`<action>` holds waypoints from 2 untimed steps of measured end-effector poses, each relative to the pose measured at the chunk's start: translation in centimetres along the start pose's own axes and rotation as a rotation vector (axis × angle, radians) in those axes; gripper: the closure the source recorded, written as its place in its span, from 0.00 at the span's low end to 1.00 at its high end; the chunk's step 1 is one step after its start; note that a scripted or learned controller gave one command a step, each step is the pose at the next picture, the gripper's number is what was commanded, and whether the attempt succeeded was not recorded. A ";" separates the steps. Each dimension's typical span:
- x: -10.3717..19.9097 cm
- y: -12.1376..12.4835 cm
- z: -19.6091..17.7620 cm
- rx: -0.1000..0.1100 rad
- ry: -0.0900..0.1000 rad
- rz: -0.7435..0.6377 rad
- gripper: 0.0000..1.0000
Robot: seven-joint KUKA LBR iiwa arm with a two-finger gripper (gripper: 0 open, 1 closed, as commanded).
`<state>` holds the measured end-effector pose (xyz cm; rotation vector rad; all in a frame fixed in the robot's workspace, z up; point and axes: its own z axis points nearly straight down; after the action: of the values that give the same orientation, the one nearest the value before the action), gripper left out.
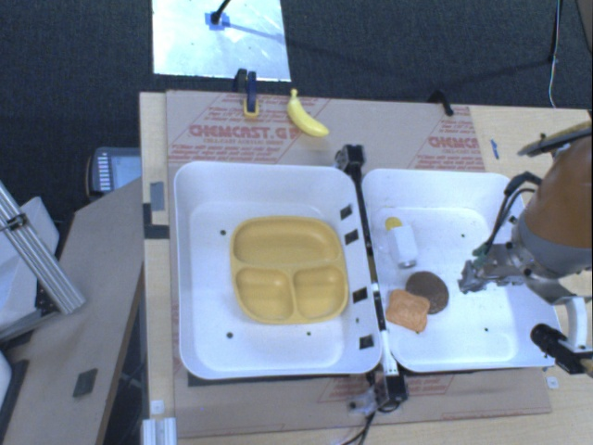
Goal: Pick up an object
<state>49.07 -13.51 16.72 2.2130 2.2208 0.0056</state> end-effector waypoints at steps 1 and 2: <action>0.2 -0.1 -4.3 0.002 0.001 -0.001 1.00; -0.5 -0.4 -10.3 -0.002 -0.001 0.000 1.00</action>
<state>48.61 -14.04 27.01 2.2113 2.2200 0.0063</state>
